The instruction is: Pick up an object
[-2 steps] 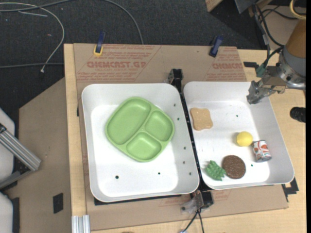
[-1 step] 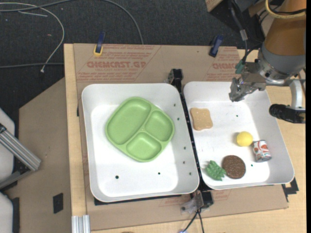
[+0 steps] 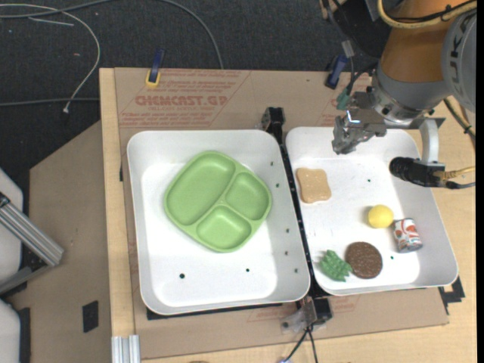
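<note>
Poised over the far edge of the right bin [image 3: 442,237], its finger state impossible to tell, the gripper [image 3: 346,144] hung nearest a toast slice [image 3: 312,185] near the bin's left wall, seemingly light, stiff and best pinched across its edges.

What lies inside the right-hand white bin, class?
The right bin holds a toast slice, yellow ball, small can, brown disc and green toy. The gripper covers part of its far edge.
</note>
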Available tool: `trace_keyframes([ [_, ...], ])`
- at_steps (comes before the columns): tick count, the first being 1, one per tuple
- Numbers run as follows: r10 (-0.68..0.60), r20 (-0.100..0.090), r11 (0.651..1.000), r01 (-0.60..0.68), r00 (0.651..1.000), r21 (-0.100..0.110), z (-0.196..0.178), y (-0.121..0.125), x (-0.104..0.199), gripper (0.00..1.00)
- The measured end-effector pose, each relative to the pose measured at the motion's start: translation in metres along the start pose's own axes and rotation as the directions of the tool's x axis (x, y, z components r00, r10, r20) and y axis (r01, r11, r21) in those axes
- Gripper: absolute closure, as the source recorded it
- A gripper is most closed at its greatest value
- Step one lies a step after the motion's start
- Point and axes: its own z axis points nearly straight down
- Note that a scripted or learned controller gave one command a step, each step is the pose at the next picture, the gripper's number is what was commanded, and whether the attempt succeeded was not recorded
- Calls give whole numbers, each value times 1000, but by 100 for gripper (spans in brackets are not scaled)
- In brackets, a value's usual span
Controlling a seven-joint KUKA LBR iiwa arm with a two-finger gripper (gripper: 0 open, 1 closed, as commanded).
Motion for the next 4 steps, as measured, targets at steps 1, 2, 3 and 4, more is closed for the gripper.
trace_keyframes([
  [1, -1, 0, 1000, 1, 1000, 0, 0, 4, 48, 100],
  [2, 0, -1, 1000, 0, 1000, 5, 8, 2, 92, 100],
  [3, 0, 0, 1000, 0, 1000, 0, 16, 13, 138, 100],
  [4, 4, 0, 1000, -4, 1000, 0, 16, 13, 136, 0],
])
